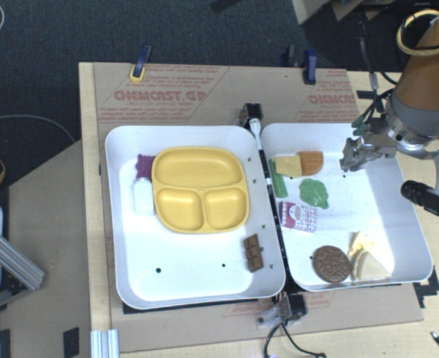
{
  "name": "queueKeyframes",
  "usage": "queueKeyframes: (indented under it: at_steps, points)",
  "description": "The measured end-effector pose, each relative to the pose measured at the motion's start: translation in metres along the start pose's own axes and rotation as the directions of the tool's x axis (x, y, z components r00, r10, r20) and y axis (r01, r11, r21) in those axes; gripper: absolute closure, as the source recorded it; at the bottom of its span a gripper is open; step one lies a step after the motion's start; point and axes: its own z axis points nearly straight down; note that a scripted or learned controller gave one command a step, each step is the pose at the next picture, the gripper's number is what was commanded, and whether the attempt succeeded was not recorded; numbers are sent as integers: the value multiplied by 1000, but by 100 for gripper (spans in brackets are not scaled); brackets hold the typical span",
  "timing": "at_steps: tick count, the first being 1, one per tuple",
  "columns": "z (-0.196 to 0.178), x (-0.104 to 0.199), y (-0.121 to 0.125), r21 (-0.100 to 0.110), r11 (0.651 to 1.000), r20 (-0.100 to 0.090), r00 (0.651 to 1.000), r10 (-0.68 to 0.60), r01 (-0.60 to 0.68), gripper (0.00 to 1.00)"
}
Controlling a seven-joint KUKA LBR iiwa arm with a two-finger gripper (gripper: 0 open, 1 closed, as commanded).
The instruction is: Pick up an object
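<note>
dark carpet surrounds a cardboard-topped bench [204, 88] that carries two shallow white bins side by side.

the task names no particular object, so any item will do, and most candidates lie in the right bin [398, 200]. nearest the gripper [353, 157] are a tan bread-like piece [311, 162] and a pale yellow block [286, 165] touching it, up at the bin's far left corner. just below them sits a green leafy toy [314, 193], with a thin green strip [279, 185] against the bin's left wall. further toward the camera lies a pink and white packet [298, 216], then a brown round cookie [330, 264] with pale yellow wedges [362, 253] just beside it.

the gripper hangs over the upper middle of the right bin, near the bread-like piece but apart from it. nothing shows between its fingers, and whether they are spread or closed cannot be told at this size. judged from this, the pick is not yet made: the approach is under way at most, and descending, closing and lifting all remain.

the left bin [130, 259] holds a yellow divided tray [200, 189] with three bare compartments. a purple item [144, 165] and a white bottle-like item [142, 197] lie just beside the tray's left edge, and a small brown bar [253, 252] rests near the bin's right wall.
</note>
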Motion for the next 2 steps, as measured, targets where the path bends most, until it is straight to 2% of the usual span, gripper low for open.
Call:
queueKeyframes:
  at_steps: [1,2]
  points:
    - [9,49,-15,0,1000,0,1000,-1,1,100]
    - [0,93,-40,-1,1000,0,1000,-1,1,100]
